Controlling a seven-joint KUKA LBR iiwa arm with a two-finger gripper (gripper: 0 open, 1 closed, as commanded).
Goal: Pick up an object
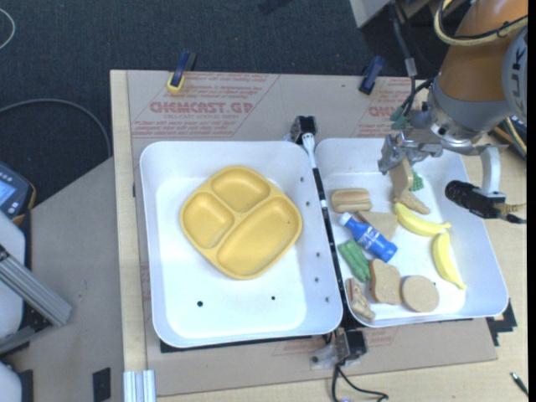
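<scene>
Tan wedge (403,180) appears pinched between the fingers of the gripper (402,159) over the right bin (486,300); I advise a slow, vertical lift.

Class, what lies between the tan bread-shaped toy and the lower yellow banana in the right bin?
In the camera view, the blue tube lies between the tan bread-shaped toy and the lower yellow banana.

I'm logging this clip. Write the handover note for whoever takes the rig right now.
Hand: over the right bin's far end, a tan food piece between its fingers, apparently lifted.
Left bin: yellow divided plate.
Right bin: two bananas, blue tube, green piece, bread-like pieces.
Done: grasp looks made.
Left: confirm the piece is clear of the bin.
</scene>
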